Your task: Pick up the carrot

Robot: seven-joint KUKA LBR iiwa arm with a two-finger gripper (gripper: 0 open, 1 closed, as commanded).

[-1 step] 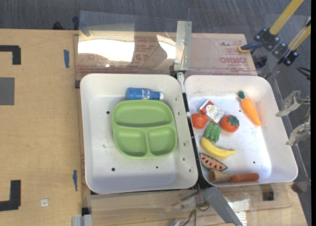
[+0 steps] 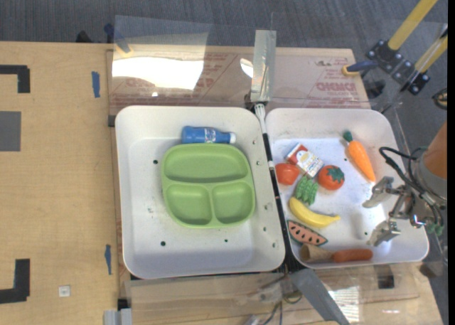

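Note:
The carrot [image 2: 359, 156], orange with a green top, lies at the back right of the right bin [image 2: 398, 131], pointing toward the front right. My gripper [image 2: 382, 210] hangs over the bin's right side, a little in front of the carrot's tip and apart from it. Its two fingers [image 2: 378, 192] stand open with nothing between them.
The right bin also holds two tomatoes [image 2: 331, 177], a small carton [image 2: 306, 159], a green vegetable [image 2: 306, 190], a banana [image 2: 313, 214], a watermelon slice [image 2: 307, 233] and a sausage [image 2: 351, 254]. The left bin [image 2: 135, 195] bears a green divided plate [image 2: 208, 184] and a blue bottle [image 2: 206, 135].

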